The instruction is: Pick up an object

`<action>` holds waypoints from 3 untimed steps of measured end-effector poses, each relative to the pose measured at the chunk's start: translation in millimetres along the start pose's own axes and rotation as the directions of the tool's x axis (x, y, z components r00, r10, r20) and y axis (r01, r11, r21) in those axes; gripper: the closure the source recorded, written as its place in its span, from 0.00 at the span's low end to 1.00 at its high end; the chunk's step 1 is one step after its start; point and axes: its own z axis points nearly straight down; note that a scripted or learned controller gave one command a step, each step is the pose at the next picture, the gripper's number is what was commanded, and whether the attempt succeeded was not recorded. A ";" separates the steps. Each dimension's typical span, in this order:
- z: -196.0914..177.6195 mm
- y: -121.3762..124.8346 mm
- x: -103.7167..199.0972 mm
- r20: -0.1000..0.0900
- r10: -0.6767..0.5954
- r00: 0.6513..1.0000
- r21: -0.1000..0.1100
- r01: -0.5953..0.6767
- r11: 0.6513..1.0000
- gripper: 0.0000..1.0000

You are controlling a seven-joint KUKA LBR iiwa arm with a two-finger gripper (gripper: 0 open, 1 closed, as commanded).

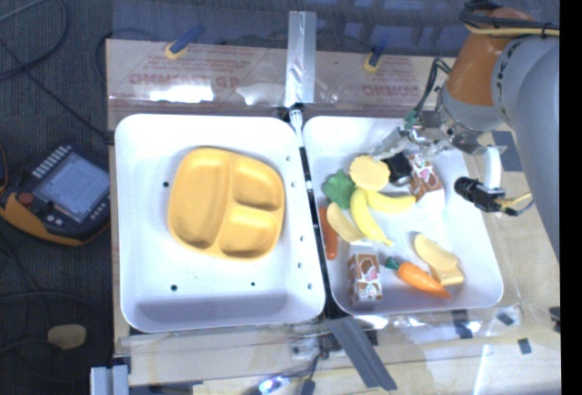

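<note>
The right white bin holds a heap of toy foods: a pale yellow round piece, a banana, a green vegetable, a small brown-and-white carton and a larger carton. An orange carrot and a tan wedge lie near the front. My gripper hangs low over the bin's back part, just above and right of the yellow round piece and next to the small carton. A black part sits between those two.
The left bin carries a yellow divided plate. A thin orange piece lies against the divider wall between the bins. The arm's orange band rises at the back right. A handheld pendant rests on the floor at left.
</note>
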 end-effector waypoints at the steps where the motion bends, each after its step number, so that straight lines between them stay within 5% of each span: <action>1: 4.1 -3.4 -31.2 -0.015 -0.093 0.996 -0.010 0.093 0.996 0.00; 2: 4.8 -7.4 -25.5 0.007 -0.190 0.982 -0.011 0.190 0.982 0.00; 3: -8.4 -2.2 -15.6 -0.003 -0.201 0.980 -0.017 0.201 0.979 1.00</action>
